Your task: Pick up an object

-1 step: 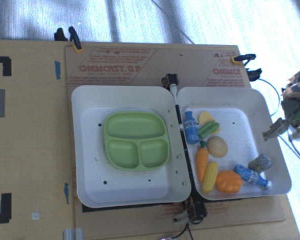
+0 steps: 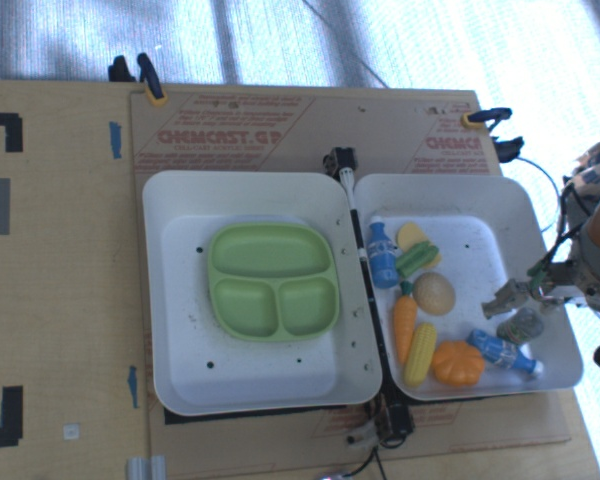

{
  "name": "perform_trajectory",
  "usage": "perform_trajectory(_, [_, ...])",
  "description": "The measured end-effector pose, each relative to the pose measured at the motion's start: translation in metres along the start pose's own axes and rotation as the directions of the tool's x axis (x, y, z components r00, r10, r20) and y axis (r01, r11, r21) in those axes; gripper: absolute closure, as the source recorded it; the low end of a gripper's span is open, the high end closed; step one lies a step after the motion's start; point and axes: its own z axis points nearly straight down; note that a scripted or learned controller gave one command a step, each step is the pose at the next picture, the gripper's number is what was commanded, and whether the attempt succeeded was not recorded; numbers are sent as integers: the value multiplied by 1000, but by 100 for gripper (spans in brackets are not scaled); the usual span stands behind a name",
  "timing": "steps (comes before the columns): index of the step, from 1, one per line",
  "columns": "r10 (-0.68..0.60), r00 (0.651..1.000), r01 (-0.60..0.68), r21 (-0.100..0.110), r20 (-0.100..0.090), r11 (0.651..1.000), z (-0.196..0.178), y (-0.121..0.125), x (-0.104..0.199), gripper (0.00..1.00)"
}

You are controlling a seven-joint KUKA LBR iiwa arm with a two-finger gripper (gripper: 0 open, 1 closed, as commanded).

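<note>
My gripper [image 2: 514, 314] hangs over the right side of the right bin [image 2: 512, 206], reaching in from the right. It is open, with nothing between its fingers. Just below it lies a small blue bottle [image 2: 502, 352], next to an orange pumpkin [image 2: 457, 364]. Further left are a corn cob [image 2: 420, 353], a carrot [image 2: 405, 328] and a beige egg-shaped toy [image 2: 434, 294]. At the bin's far left lie another blue bottle [image 2: 382, 255], a green pickle [image 2: 417, 259] and a yellow piece [image 2: 412, 235].
The left bin [image 2: 175, 268] holds a green divided plate [image 2: 273, 279]. A black clamp [image 2: 339, 160] sits where the two bins meet at the back. Cables hang beside the arm at the right edge.
</note>
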Motion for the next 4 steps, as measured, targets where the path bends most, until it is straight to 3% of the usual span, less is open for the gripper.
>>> perform_trajectory(1, [0, 1000, 0, -2, 1, 1000, 44, 1, 5, 0])
perform_trajectory(2, [-2, 1000, 2, -3, 0, 1000, 76, 1, 63, 0])
perform_trajectory(3, [0, 1000, 0, -10, 4, 1000, 65, 3, 62, 100])
perform_trajectory(4, [0, 1000, 0, -9, 4, 1000, 66, 3, 62, 0])
